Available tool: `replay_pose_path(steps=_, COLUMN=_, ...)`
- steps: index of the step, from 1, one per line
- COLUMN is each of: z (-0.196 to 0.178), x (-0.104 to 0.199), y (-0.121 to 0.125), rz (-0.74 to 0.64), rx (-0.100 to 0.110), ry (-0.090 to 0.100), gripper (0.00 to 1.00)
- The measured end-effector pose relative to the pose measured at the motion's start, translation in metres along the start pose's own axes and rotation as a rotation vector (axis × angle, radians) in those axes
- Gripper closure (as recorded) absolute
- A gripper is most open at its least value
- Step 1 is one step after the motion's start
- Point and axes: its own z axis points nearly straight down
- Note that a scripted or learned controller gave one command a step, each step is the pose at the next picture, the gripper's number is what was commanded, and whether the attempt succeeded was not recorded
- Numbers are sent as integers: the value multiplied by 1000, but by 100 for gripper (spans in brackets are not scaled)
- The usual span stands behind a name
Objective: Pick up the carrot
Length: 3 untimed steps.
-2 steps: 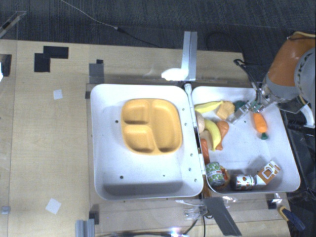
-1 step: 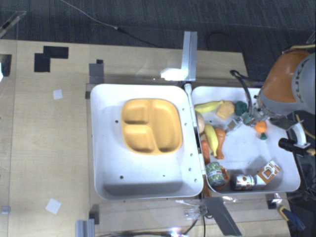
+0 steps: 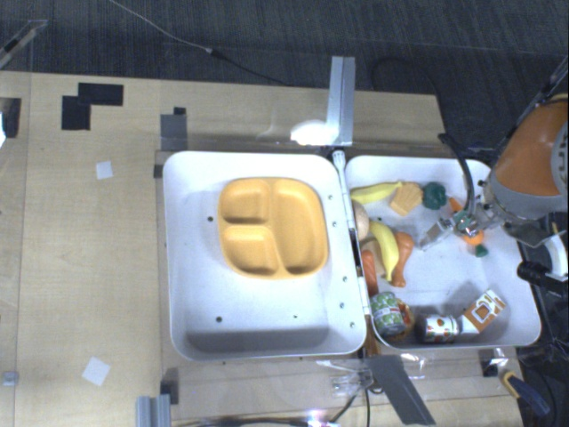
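Your end effector hovers low in the right bin, grip state unreadable, well right of the carrot, which lies beside the banana, likely mid-approach for a grasp.

Pale wooden bench with black patches; dark carpet floor behind

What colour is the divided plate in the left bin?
Yellow, as the camera view shows the plate in the left bin.
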Motion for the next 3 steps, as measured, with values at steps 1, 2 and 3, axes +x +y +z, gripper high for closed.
replay_pose_path(steps=1, z=2, x=2, y=22, rz=50, rx=7, ry=-10, gripper=0)
replay_pose_path(steps=2, z=0, x=0, y=-6, rz=23, rx=1, ry=-3, gripper=0)
replay_pose_path(steps=3, z=0, x=22, y=-34, rz=25, rx=5, ry=-11, gripper=0)
